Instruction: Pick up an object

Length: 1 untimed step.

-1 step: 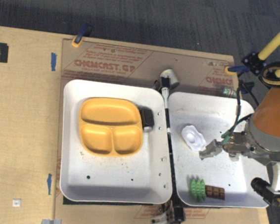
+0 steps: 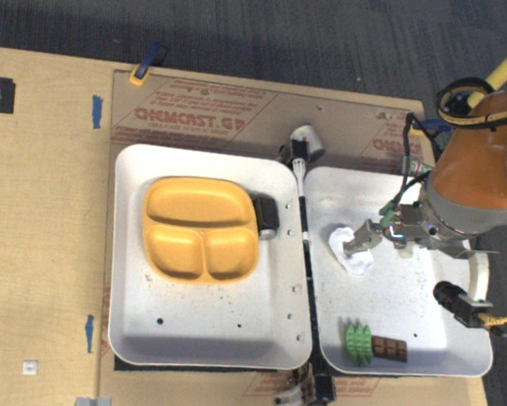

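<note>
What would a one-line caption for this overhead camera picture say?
Robot arm's tool at a white object in the right bin; yellow tray in the left bin.

From my station I see the arm (image 2: 487, 168) as a rounded grey body with a broad orange band above the wrist — black cables loop over its top and down the left side. The gripper (image 2: 362, 242) is pale metal, with a small green-lit part behind it.
</note>
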Motion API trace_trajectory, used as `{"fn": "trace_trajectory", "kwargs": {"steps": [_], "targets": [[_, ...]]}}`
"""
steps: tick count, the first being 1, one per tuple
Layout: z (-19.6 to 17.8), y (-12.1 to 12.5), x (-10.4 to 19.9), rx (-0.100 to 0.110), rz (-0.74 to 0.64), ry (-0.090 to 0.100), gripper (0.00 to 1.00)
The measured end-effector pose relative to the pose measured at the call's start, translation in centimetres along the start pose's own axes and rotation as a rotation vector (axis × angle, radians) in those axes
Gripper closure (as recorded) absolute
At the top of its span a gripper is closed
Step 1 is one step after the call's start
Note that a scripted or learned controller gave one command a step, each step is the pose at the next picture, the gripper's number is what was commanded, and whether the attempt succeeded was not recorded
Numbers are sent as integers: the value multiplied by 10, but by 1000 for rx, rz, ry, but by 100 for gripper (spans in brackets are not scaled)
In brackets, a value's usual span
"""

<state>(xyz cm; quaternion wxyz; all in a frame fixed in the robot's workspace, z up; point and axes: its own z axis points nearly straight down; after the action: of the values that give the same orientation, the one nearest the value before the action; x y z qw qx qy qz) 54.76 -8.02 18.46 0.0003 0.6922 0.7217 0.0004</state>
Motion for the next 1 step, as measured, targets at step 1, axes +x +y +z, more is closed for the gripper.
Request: {"fn": "trace_trajectory", "kwargs": {"steps": [1], "targets": [[100, -37, -27, 1, 9, 0, 0]]}}
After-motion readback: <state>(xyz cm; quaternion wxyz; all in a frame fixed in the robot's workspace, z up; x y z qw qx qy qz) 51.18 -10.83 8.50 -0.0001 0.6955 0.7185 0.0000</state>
